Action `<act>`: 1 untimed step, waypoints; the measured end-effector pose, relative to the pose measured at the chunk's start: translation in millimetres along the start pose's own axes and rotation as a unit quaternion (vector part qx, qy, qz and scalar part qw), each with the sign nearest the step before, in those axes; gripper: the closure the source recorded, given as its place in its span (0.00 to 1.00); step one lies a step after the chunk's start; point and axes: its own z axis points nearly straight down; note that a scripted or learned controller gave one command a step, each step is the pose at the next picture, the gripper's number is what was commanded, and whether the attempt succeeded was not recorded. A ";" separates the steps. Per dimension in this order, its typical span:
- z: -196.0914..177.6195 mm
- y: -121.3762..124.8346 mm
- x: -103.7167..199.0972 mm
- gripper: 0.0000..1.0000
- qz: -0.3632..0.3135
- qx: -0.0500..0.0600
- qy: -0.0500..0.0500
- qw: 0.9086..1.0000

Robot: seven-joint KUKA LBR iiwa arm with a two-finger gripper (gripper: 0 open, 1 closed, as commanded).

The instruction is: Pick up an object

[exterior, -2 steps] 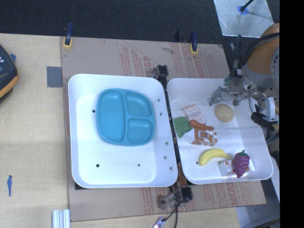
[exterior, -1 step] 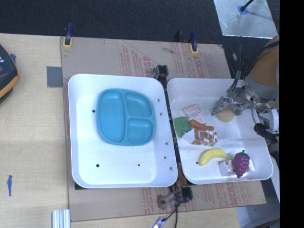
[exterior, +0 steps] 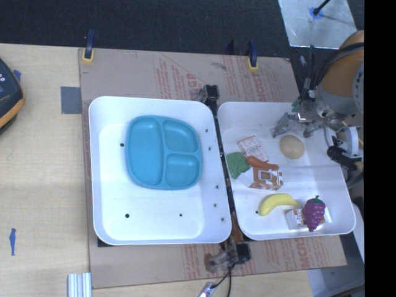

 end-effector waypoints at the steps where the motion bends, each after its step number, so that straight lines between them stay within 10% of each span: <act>1: 0.4 -36.4 0.5 0.00 -0.001 0.001 -0.001 1.000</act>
